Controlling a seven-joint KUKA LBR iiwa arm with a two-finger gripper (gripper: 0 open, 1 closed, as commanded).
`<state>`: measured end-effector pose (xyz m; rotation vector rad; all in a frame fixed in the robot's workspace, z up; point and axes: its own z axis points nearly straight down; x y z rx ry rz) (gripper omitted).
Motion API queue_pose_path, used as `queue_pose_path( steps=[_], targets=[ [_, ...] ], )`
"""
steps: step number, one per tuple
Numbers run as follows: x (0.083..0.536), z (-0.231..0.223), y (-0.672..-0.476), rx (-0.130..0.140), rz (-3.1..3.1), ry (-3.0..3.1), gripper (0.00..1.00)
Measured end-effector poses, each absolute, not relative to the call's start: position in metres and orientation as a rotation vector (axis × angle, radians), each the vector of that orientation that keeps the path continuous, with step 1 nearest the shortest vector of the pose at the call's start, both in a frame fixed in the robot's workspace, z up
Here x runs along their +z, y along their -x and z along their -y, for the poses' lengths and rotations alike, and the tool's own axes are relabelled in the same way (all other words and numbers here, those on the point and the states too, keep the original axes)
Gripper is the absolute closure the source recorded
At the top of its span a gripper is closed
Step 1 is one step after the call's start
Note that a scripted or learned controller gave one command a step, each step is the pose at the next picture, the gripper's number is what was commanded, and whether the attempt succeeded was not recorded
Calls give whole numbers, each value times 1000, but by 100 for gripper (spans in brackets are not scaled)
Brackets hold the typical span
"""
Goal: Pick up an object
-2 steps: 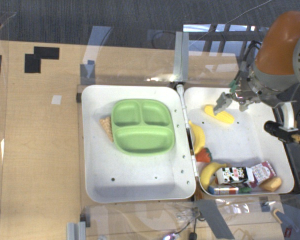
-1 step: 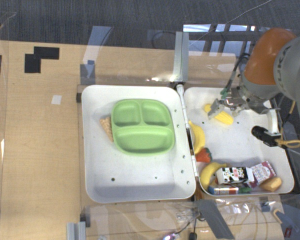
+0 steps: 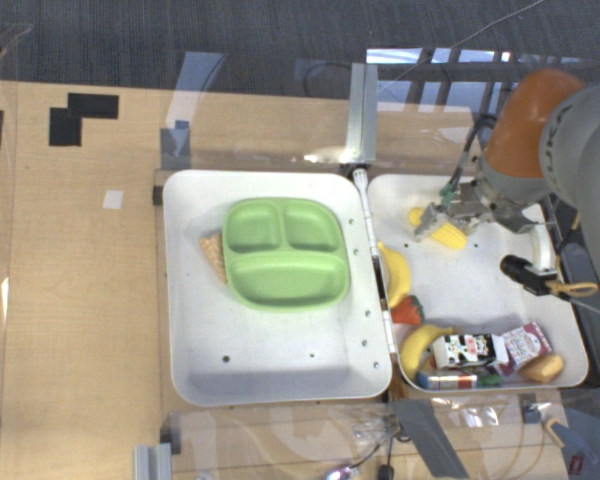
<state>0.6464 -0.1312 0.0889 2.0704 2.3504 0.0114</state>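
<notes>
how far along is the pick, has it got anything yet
Done: the end effector has reached into the right bin and sits at a yellow object near the bin's far side. In hand: closing on that piece; a grip on it isn't clear. Left: secure it and lift it.

Wooden bench (image 3: 70, 298) carries two shallow white bins side by side, touching along a metal divider (image 3: 372, 258): left bin (image 3: 270, 363), right bin (image 3: 460, 288). Black rectangular markers (image 3: 80, 116) sit on the bench top, far left, well apart from the bins.
</notes>
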Motion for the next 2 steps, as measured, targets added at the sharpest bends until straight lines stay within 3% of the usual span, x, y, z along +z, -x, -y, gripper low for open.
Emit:
queue_pose_path(
  steps=[1,2],
  targets=[
    [99,130,-648,15,-2354,-2068,100],
    [185,59,-671,6,-2131,-2305,100]
  ],
)
